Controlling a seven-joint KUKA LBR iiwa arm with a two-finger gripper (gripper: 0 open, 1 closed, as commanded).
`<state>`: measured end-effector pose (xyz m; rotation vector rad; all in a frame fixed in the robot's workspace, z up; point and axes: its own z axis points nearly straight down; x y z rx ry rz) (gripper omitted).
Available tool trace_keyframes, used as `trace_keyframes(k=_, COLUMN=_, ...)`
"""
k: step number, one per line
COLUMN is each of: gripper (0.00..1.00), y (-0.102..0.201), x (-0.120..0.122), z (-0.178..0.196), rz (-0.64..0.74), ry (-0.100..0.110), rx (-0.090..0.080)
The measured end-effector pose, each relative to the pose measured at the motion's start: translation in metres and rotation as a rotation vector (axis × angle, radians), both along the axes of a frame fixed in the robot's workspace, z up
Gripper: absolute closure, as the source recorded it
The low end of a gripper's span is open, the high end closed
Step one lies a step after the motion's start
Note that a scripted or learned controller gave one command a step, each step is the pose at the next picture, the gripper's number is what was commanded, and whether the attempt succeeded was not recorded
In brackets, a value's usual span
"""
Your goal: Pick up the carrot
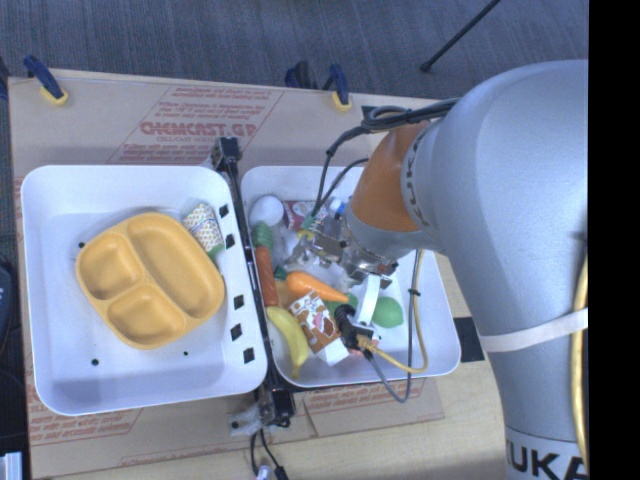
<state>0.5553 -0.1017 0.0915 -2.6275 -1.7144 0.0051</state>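
Observation:
A long orange carrot (266,278) with a green top lies along the left wall of the right bin (436,340). A second, tapered orange piece (318,287) lies beside it toward the bin's middle. My gripper (312,246) hangs low over the middle of the right bin, just above and behind the tapered orange piece and to the right of the long carrot. The wrist and its metal parts hide the fingertips. I see nothing lifted out of the bin.
The right bin also holds a banana (289,338), a small printed carton (319,324), a green ball (389,313) and a white egg (266,209). In the left bin (50,368) sit a yellow divided plate (150,278) and a patterned item (204,226).

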Motion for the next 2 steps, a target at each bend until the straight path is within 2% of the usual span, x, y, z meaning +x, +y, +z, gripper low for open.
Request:
trace_keyframes(k=1, gripper=1.0, y=0.0, x=0.0, z=0.01, rz=0.002, ry=0.003, rx=0.002)
trace_keyframes(k=2, gripper=1.0, y=-0.015, x=-0.023, z=0.161, rz=-0.091, ry=-0.003, rx=-0.001)
